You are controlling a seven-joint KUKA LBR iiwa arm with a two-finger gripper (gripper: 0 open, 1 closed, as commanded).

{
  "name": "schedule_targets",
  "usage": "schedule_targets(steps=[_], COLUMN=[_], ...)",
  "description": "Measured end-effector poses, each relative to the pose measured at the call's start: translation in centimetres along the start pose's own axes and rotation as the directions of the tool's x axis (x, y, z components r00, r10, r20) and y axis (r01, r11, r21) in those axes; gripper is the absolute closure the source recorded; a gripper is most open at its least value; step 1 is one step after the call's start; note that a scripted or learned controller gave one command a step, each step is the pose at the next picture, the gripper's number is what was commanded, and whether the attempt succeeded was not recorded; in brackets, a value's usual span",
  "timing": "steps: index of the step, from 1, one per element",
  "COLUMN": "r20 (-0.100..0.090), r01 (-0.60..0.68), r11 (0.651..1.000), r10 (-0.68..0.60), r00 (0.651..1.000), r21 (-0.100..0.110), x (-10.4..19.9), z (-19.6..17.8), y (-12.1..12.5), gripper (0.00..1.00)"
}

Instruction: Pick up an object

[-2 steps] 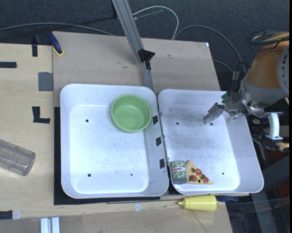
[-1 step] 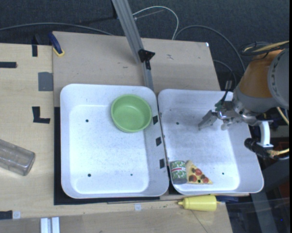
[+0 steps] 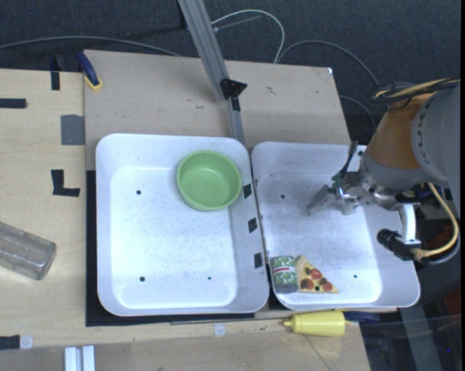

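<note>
My gripper (image 3: pixel 316 204) hangs low over the middle of the right bin (image 3: pixel 371 284), reaching in from the right. Its fingers taper together into a single point aimed down and left, shut, with nothing between them. A toy pizza slice (image 3: pixel 316 277) lies at the right bin's front left, touching a small green packet (image 3: pixel 283 273); both are well in front of the gripper and apart from it. A green bowl (image 3: pixel 209 180) sits upright at the back right of the left bin (image 3: pixel 124 230).
A yellow bottle (image 3: pixel 319 324) lies on the bench just in front of the right bin. At the far left lies a clear plastic cylinder (image 3: pixel 16 247). A grey pole (image 3: pixel 205 37) slants in from the top to the bins' back edge.
</note>
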State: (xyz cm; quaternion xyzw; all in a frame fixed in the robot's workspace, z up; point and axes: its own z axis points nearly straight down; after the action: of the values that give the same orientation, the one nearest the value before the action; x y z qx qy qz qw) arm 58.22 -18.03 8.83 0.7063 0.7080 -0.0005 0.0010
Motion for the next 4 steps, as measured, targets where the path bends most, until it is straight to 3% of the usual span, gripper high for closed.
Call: schedule_targets(steps=[1, 4], r20=[-0.002, -0.001], r01=[0.001, -0.001], r11=[1.000, 1.000], r10=[-0.001, 0.001], r00=[1.000, 1.000], r21=[0.001, -0.003], x=[0.1, -0.8], z=[-1.1, -15.0], y=[0.0, -0.7], gripper=[1.00, 1.00])
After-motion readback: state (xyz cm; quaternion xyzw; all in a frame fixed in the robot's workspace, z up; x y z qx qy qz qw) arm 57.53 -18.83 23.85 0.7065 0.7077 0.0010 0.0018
